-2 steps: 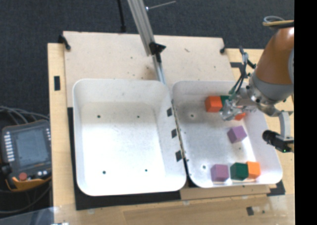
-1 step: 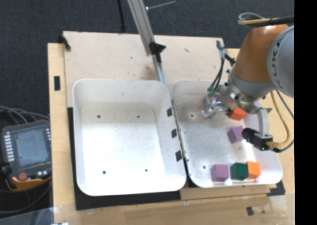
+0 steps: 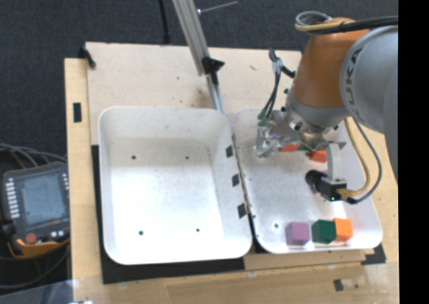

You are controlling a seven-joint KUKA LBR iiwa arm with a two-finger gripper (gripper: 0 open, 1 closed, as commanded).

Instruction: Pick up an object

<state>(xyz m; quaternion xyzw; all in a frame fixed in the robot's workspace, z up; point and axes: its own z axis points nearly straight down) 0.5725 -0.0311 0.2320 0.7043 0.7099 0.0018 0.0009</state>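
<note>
Camera view: my jaws' state, I cannot tell; gripper [image 3: 273,140] low in right bin [image 3: 268,182], blocks [image 3: 319,232] ungrasped.

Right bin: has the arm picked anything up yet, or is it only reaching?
Nothing looks lifted yet. The purple block, green block and orange block sit in a row at the right bin's near edge. The gripper is low over the bin's far end, near a red-orange piece. The grasp and lift remain.
</note>
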